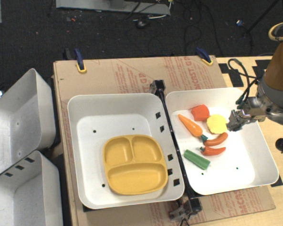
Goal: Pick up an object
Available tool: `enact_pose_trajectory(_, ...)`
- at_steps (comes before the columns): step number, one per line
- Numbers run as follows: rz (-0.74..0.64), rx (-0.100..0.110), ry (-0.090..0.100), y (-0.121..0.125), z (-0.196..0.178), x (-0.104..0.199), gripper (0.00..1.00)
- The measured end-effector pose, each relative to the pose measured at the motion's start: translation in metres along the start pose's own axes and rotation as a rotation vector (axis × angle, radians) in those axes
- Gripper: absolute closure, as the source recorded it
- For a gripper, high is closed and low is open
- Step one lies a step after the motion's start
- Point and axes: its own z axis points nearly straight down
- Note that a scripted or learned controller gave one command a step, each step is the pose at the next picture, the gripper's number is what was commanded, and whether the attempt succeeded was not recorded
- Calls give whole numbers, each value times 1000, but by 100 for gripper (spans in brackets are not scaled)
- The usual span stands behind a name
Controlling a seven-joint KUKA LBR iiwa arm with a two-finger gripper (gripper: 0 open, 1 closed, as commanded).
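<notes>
The right bin (250, 172) holds several toy foods in a cluster. An orange carrot (190, 125) lies beside a red-orange block (200, 112) and a yellow round piece (217, 124). Below them lie two red chili peppers (216, 140) (213, 151) and a green stick (197, 159). My gripper (234, 121) hangs over the right bin, just right of the yellow piece, close to its edge. Nothing shows between the fingers.
The left bin (84, 118) holds a yellow divided plate (135, 164). A black divider (169, 132) runs between the bins. Two white tubs (19, 141) stand off the bench at the left. Cables lie at the back right.
</notes>
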Motion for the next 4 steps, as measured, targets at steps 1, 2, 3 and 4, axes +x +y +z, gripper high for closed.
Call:
enact_pose_trajectory(1, 0, 2, 0, 1, -32, 0, 100)
enact_pose_trajectory(2, -3, 8, 3, 12, -14, 40, 100)
enact_pose_trajectory(3, -4, 8, 3, 33, 7, 95, 100)
enact_pose_trajectory(4, -5, 6, 3, 57, 24, 146, 100)
